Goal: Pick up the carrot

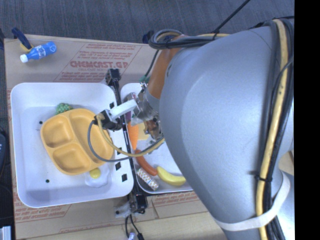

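Landmark: yellow plate [75, 141]. It is smooth moulded plastic with rounded corners and three shallow compartments, and lies tilted in the left white bin [22, 149], a glossy, shallow, round-cornered tray.

- Green knobbly lump [63, 107]: touching the plate's upper-left edge, looks like a toy broccoli.
- Pale flat blob with a yellow centre [95, 174]: just below the plate's lower edge on the bin floor, fried-egg shape.
- Carrot [132, 135]: smooth orange tapered stick, lengthwise up-down in the view. Lies just right of the plate, across the two bin walls, in the right white bin [128, 90].
- Gripper [148, 125]: right of the plate, beside the carrot's upper end and very close to it. Contact unclear. It is mostly buried under the wrist and the bulky matte-grey arm; cannot tell whether the claw is open or closed, and nothing is seen clamped in it.
- Reddish-orange curved piece [146, 162]: down-right of the plate, below the carrot, glossy.
- Striped blocky item [147, 179]: further down-right, too small to identify.
- Banana [170, 176]: smooth yellow crescent beside the striped item, farthest right from the plate.
- Blue bottle [40, 50]: well up-left of the plate, lying on printed brown cardboard [95, 64] outside the bins. Clear blue plastic with a white cap.
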`<action>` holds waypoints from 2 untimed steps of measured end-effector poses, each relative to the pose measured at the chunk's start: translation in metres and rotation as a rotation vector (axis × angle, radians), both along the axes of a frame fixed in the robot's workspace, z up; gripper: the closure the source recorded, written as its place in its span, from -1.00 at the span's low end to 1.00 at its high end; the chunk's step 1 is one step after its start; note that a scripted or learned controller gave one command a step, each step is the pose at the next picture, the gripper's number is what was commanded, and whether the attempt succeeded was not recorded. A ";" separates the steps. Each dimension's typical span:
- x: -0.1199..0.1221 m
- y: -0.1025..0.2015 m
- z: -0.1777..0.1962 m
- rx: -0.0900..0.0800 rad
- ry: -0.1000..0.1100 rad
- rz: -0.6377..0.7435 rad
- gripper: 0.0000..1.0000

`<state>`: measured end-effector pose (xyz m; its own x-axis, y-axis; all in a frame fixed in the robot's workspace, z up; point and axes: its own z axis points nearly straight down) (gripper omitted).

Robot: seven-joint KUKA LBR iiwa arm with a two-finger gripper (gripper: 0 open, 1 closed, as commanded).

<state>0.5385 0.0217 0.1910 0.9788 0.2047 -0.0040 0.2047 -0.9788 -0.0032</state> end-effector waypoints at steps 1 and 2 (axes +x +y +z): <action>-0.036 -0.053 0.000 0.000 0.003 0.000 -1.00; -0.007 -0.079 0.000 0.001 -0.001 0.219 -1.00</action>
